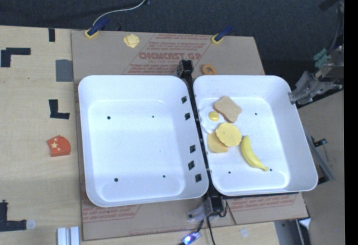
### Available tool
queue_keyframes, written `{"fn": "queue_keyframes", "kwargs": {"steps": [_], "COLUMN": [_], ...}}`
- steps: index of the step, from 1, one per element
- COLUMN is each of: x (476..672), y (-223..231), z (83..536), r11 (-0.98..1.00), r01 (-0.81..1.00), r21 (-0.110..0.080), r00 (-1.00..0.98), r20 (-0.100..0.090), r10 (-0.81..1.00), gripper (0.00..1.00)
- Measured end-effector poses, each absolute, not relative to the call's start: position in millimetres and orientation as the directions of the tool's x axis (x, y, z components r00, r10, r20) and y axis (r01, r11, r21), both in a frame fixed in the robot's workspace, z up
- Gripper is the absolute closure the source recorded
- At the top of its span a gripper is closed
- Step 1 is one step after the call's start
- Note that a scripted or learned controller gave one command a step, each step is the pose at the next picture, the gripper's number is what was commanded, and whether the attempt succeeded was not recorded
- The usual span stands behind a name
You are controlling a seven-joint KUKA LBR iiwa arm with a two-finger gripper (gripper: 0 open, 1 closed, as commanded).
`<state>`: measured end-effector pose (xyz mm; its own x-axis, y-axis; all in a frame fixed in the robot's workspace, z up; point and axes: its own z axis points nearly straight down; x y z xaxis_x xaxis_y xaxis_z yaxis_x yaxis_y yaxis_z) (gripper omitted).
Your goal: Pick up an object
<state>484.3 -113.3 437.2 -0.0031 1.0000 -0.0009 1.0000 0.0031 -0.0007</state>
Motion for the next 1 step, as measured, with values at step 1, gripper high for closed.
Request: {"fn": "queue_keyframes", "kwargs": {"steps": [1], "x": [484.2], "y": [-90.1], "z": [540.5], "r11": [0.004], "r01": [1.000], "r21": [0.010], "r00": [-0.004], "r20": [-0.002], "r10": [1.000], "gripper": [1.00]}}
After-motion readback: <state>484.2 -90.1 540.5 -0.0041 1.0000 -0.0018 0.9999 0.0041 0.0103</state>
